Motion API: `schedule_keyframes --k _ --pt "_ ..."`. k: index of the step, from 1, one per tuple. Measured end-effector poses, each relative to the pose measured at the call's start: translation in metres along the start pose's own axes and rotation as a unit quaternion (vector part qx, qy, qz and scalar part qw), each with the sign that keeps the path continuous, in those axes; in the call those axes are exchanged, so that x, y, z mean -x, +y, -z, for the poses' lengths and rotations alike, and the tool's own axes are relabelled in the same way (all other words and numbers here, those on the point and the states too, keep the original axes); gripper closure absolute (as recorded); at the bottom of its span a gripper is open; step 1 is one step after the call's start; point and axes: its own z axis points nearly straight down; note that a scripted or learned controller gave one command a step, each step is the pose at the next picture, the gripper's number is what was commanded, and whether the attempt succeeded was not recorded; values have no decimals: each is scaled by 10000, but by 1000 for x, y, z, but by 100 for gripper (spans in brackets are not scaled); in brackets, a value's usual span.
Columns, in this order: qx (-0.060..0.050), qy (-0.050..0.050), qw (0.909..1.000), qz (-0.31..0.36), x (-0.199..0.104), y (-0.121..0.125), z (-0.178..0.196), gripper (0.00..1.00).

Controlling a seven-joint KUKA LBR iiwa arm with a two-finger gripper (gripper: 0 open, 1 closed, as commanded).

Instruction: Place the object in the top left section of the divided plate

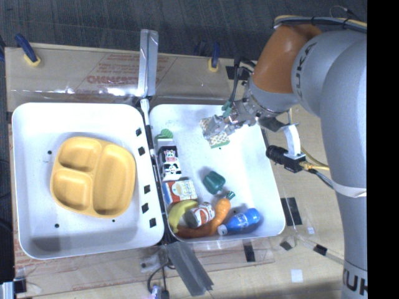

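A yellow divided plate (93, 176) lies in the left bin (31, 229), and nothing rests in its top left section (76, 154). My gripper (216, 129) hangs over the upper middle of the right bin (265, 167), well to the right of the plate. A small green-and-white patterned piece (218, 141) sits right at the gripper's tip, and I cannot tell if it is held or lies on the bin floor.
Along the right bin's left wall lie a small green item (165, 134), a black-and-white carton (169, 157) and a red-and-white carton (179, 188). A teal cup (214, 181), banana (179, 211), can (203, 215), carrot (222, 208) and blue bottle (244, 220) crowd the near end.
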Motion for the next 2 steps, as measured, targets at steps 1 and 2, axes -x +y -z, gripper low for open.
schedule_keyframes --k 1,2 --pt "1 -1 10000 0 0 0 0 0" --pt "-3 0 10000 18 0 1 10 100"
